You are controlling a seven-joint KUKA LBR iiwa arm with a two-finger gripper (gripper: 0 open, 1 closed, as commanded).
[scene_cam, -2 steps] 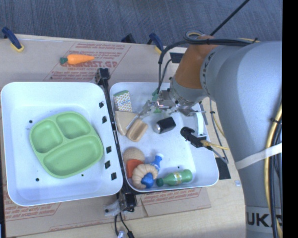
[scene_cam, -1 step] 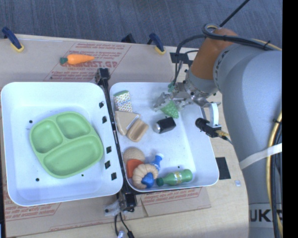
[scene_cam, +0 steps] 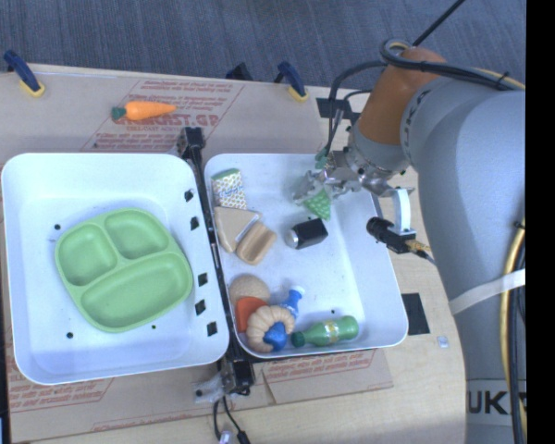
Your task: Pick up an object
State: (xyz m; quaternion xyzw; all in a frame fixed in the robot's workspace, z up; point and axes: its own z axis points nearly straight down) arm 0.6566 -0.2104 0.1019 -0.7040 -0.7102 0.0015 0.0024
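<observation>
camera view: the gripper [scene_cam: 316, 185] is seen in the upper right bin [scene_cam: 379, 285], clamped on a green object [scene_cam: 320, 203]. only a corner seems to be pinched, so it could be dropped onto the black cylinder [scene_cam: 307, 233] close below.

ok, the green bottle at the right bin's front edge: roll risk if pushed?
Likely. The green plastic bottle lies on its side and looks round, so a sideways nudge should roll it. Probably light. The smooth surface may slip in the gripper.

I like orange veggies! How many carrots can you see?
1. The carrot lies on the cardboard behind the left bin, outside both bins. Another might hide in the pile at the right bin's front.
</observation>
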